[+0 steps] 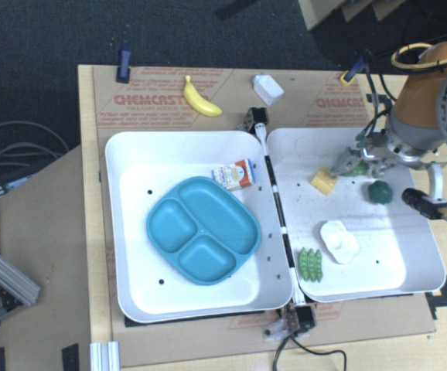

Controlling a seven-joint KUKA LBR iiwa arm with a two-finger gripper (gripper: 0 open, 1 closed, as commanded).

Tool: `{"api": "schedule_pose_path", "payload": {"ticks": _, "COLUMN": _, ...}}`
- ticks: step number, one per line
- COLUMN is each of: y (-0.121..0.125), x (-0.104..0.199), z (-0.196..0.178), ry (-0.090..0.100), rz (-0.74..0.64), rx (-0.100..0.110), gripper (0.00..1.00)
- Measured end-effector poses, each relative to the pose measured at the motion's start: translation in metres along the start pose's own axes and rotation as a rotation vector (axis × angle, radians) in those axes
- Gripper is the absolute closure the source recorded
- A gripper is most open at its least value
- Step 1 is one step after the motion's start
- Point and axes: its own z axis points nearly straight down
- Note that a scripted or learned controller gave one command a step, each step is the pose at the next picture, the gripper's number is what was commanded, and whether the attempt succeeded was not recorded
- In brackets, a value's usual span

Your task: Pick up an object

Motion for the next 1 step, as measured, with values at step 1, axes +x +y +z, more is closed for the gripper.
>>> {"api": "schedule_pose_path", "payload": {"ticks": 1, "y": 0.0273, "x": 0.0195, "z": 0.0012, "ry": 0.002, "rz": -0.002, "rx": 0.003, "gripper": 0.0}}
